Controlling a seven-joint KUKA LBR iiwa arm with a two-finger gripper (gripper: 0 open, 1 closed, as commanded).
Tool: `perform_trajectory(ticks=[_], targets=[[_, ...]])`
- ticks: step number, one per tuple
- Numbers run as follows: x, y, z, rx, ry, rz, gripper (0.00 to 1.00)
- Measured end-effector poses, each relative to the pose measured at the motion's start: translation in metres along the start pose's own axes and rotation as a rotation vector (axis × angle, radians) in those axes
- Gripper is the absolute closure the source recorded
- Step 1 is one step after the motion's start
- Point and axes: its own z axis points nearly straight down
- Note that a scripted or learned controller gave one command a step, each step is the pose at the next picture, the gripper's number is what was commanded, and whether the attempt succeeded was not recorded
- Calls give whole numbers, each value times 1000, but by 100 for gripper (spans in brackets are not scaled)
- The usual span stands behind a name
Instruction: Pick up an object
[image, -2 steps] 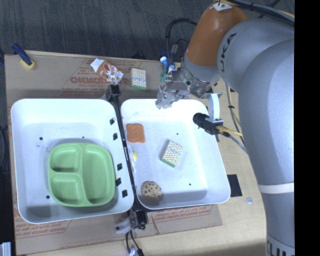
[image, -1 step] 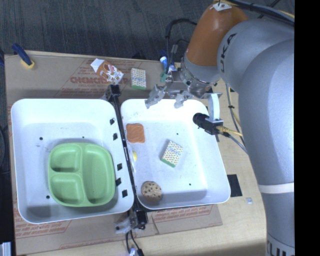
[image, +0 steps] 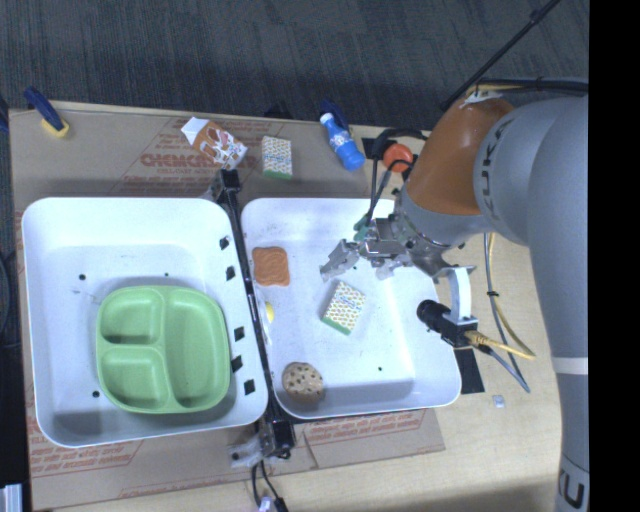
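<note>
Three loose objects are seen in the right bin (image: 420, 385). A small block (image: 344, 307) with a green and yellow patterned top is lying flat and slightly turned, just below the gripper (image: 345, 258) fingers and apart from them. An orange-brown square sponge-like pad (image: 271, 266) is laid flat to the left of the fingers, near the bin's left wall. A round brown speckled cookie-like piece (image: 302, 381) is set well below the fingers, at the bin's front left corner.

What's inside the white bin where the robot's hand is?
In the right bin lie an orange square, a patterned block and a speckled ball. The gripper and arm cover its upper right corner, so anything there stays hidden.
</note>
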Motion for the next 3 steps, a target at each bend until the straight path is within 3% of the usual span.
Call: perform_trajectory(ticks=[1, 2, 3], targets=[[9, -46, 94, -12, -1, -3, 0], [39, 50, 60, -6, 2, -1, 0], [101, 73, -4, -7, 3, -2, 0]])
